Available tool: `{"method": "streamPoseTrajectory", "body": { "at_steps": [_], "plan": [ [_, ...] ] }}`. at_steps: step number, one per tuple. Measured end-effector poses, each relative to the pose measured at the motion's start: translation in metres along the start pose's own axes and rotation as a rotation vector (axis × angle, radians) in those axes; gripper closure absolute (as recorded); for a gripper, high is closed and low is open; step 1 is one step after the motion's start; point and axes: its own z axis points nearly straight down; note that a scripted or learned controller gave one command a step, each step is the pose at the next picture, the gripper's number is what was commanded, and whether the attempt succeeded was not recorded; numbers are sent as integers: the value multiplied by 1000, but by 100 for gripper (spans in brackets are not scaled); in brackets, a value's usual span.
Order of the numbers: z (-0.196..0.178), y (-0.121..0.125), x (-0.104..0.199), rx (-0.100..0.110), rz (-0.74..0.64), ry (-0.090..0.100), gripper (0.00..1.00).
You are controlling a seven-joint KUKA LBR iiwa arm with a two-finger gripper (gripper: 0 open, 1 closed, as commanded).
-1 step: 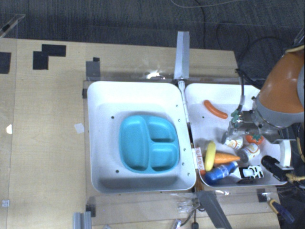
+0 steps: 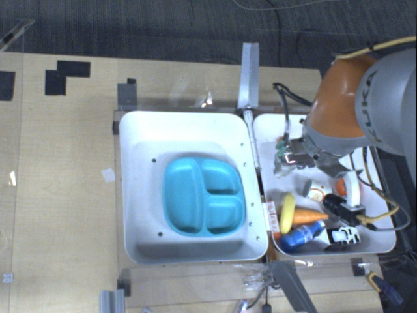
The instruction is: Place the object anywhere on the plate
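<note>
Several small objects lie heaped in the near part of the right bin (image 2: 384,243), and any one of them could be the thing to move: a yellow piece (image 2: 287,212) standing on end, an orange carrot-like piece (image 2: 309,216) lying across beside it, a blue bottle-shaped piece (image 2: 301,237) at the near wall, a small white round thing (image 2: 316,192), and some black-and-white items (image 2: 341,235) toward the right. They touch or overlap, so none sits free.

By their look they are light, stiff plastic toys, smooth and probably slippery. I would take the carrot-like piece across its narrow middle, or the yellow piece across its width, since both stand a little above the rest.

Above the far part of this bin hangs the gripper (image 2: 291,155), under the grey arm with its orange band (image 2: 335,103). Whether its jaws are open or closed I cannot tell, nor whether anything is between them; the wrist hides them.

In the left bin (image 2: 140,132), across the dividing wall, lies the blue plate (image 2: 203,196) with three compartments, nothing on it. The drop is not yet done.
</note>
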Motion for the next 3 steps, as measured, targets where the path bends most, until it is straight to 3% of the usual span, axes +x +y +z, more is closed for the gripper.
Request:
{"method": "streamPoseTrajectory", "body": {
  "at_steps": [1, 2, 3],
  "plan": [
    [-93, 107, -3, -2, 274, -1, 100],
    [-25, 45, 84, 3, 360, 1, 100],
    [-64, 109, 115, 0, 395, 1, 100]
  ]
}}
